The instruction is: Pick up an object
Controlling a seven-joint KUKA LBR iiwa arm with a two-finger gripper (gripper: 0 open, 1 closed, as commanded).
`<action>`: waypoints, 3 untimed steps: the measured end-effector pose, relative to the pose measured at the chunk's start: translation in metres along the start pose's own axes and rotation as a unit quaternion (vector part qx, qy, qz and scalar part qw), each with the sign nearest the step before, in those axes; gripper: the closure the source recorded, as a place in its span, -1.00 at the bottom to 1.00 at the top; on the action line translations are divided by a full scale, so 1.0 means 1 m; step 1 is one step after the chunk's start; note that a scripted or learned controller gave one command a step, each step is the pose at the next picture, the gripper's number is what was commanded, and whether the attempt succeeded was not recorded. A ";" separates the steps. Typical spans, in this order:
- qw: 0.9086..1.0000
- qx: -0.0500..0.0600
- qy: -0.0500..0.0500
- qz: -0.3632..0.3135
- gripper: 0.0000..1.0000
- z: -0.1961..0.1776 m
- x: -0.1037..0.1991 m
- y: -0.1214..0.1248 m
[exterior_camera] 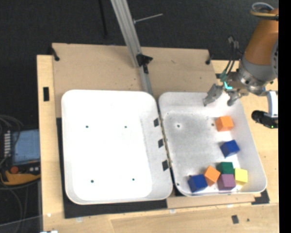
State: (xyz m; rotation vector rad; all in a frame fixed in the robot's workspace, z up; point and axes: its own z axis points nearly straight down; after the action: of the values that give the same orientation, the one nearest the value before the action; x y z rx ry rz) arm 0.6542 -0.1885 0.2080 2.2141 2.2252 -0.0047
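Gripper hangs over the far edge of the right bin, fingers spread, nothing between them. Closest candidate: orange cube, lying just nearward of my fingertips. Remaining blocks cluster well apart, in the near right corner.

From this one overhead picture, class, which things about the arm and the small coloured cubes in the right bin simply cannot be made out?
- Grey arm with orange band: its upper part is cut off by the frame edge.
- Green cube: partly hidden by the purple cube in front of it.
- Two-finger gripper: its height over the right white bin cannot be judged from the slanted view.
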 end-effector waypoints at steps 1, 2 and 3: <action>1.000 0.001 0.001 -0.001 -1.00 0.052 0.008 0.003; 1.000 0.001 0.001 -0.001 -1.00 0.104 0.007 0.003; 1.000 -0.003 -0.002 -0.002 1.00 0.088 0.005 0.005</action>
State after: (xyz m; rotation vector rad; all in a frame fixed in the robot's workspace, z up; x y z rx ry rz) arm 0.6591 -0.1834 0.1197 2.2049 2.2259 -0.0028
